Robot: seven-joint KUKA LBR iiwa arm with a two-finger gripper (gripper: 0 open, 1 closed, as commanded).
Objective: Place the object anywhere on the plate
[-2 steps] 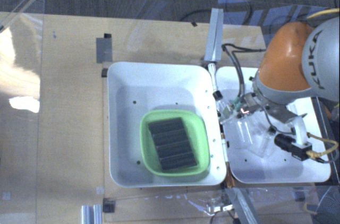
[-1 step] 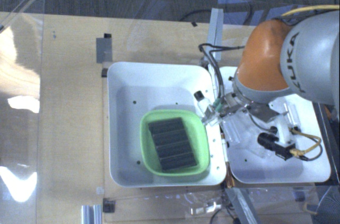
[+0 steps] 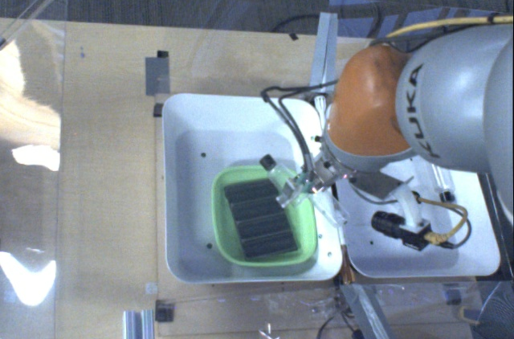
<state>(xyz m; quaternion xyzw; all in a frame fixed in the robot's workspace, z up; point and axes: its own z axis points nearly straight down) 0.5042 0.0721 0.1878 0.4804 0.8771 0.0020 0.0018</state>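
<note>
A green plate lies in the left white bin. On the plate rests the object, a dark grey ridged slab that covers most of the plate's middle. My gripper hangs over the plate's upper right rim, at the slab's top right corner. One finger with a dark tip shows above the slab's corner, and the other sits lower, by the rim. They stand apart, so the gripper is open with nothing between them. The arm's orange band and grey body hide the gap between the bins.
The right white bin lies partly under the arm. A black connector with a yellow-tipped cable hangs over it. Black cables loop from the wrist over the left bin's far wall. The wooden bench stretches left.
</note>
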